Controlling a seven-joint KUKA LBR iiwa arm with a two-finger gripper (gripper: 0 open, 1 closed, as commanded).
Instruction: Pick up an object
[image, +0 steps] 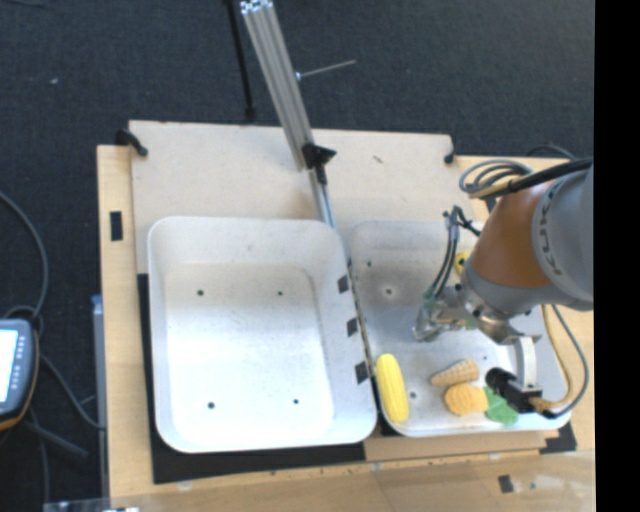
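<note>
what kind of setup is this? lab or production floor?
Likely a robot grasping lab: an arm reaches over two white bins on a plywood bench, with toy food like a yellow corn cob and an aluminium camera mast.

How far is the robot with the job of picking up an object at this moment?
Done: the pincer is low inside the right bin. In hand: nothing visibly gripped. Left: the yellow corn, the pale corn piece and the orange corn with green leaves lie on the bin floor, ungrasped.
</note>
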